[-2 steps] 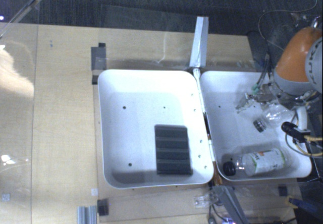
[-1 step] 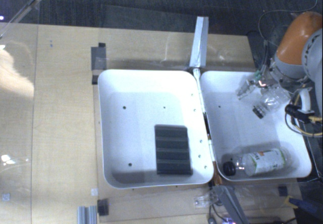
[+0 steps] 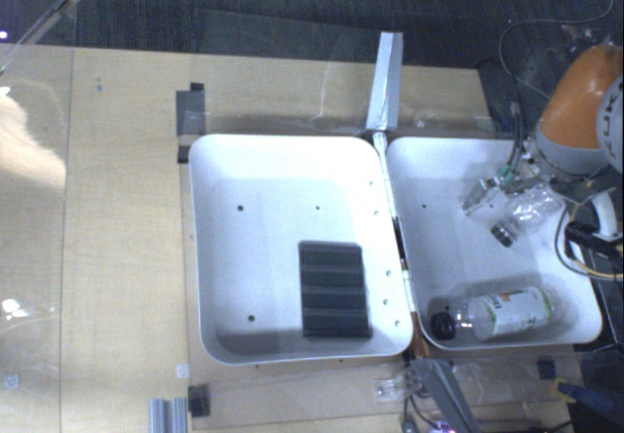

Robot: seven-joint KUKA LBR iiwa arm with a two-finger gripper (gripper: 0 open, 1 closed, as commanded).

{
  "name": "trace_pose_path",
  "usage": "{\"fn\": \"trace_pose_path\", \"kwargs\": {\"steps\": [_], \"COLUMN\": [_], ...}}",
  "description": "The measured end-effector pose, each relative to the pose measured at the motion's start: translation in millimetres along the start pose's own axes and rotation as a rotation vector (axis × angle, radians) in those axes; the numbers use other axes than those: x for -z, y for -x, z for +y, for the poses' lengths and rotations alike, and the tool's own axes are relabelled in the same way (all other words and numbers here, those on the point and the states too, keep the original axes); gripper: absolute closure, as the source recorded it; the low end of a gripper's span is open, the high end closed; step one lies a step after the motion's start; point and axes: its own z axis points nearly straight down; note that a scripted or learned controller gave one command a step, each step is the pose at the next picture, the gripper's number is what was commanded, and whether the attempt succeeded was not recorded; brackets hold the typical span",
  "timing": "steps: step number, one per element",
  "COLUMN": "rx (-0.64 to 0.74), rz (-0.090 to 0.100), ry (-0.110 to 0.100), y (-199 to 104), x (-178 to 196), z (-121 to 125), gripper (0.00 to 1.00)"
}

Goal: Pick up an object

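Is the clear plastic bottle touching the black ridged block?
Apart. The camera view shows the bottle in the right bin and the block in the left bin.

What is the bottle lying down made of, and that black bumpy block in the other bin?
The bottle looks like clear plastic: light passes through its body, with a paper-like label and a dark cap. The black block looks like matte rubber or foam, judging by its dull, ridged top, though that is uncertain. Both bins look like smooth white plastic.
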Motion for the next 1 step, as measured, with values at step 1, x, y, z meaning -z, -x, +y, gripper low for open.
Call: {"fn": "trace_pose_path", "kwargs": {"steps": [1], "rx": [0.066], "rz": [0.010], "ry": [-0.019], "y": [14.3], "x": [0.6], "z": [34.4], "gripper": [0.00]}}
